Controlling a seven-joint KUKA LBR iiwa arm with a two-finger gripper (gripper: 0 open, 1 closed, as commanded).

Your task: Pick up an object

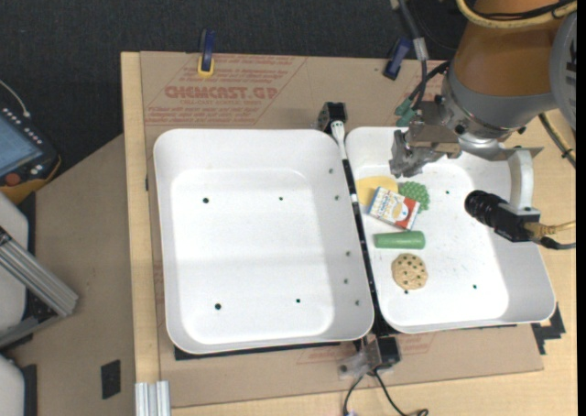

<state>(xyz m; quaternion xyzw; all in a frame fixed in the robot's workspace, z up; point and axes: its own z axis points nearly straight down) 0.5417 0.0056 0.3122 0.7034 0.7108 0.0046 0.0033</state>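
Cardboard-topped bench [229, 84]: we see jaws [404, 165], state unclear, hovering in right bin [476, 304]; small carton [394, 209] just below them.

I note both bins [247, 158] white; beside the green cylinder [399, 240]: a tan, dark-speckled cookie [409, 271], a white-red-blue carton [394, 209], a yellow block [373, 191].

even, bright light falls from above me. the left bin [247, 240] glares white across its floor, with a soft shadow along its far edge. my arm [513, 48] looks slightly blurred; the corners go dim and grainy.
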